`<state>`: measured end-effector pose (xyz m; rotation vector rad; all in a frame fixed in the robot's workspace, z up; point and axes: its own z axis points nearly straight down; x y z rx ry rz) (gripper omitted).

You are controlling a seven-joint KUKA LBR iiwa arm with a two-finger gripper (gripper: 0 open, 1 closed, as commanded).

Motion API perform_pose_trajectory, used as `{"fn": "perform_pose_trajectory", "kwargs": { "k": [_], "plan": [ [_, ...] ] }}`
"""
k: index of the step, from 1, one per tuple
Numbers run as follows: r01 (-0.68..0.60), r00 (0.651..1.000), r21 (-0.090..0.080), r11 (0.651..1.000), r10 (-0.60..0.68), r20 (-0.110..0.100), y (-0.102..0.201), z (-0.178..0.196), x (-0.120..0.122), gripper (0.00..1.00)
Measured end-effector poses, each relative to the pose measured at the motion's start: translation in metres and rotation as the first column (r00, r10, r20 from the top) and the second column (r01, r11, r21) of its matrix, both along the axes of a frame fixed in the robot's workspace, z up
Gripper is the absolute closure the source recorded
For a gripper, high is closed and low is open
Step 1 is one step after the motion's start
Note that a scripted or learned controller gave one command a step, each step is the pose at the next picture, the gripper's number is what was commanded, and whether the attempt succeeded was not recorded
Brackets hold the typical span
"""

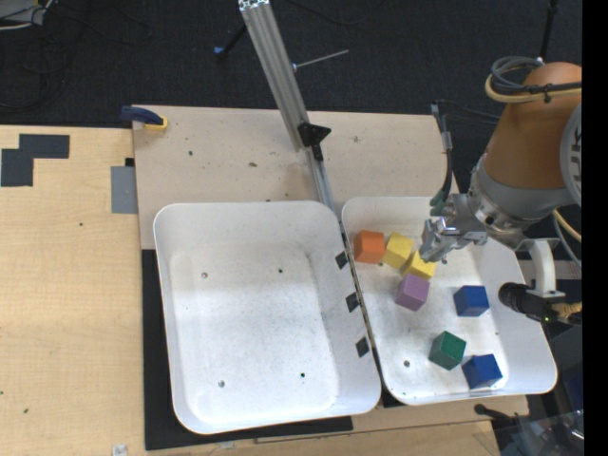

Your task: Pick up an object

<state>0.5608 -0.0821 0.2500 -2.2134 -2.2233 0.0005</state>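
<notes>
My gripper (pixel 432 247) hangs low in the right bin (pixel 532 373). Right under it, touching it on the left, sits a yellow block (pixel 400 252). A second yellow block (pixel 423 268) peeks out below, and a purple block (pixel 412 292) is just beside that. An orange block (pixel 370 246) sits farther left. They are all small cubes with flat, smooth sides, so no side is longer. Whether I am squeezing anything, I cannot tell.

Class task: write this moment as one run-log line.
arm: over right bin | gripper: beside yellow cubes | grasp: unconfirmed | left bin: untouched
</notes>
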Motion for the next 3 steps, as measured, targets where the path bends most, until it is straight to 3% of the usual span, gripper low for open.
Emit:
{"fn": "perform_pose_trajectory", "kwargs": {
  "k": [3],
  "plan": [
    [-0.001,1.000,0.000,1.000,0.001,-0.002,0.149,-0.013,-0.039,1.00]
  ]
}}
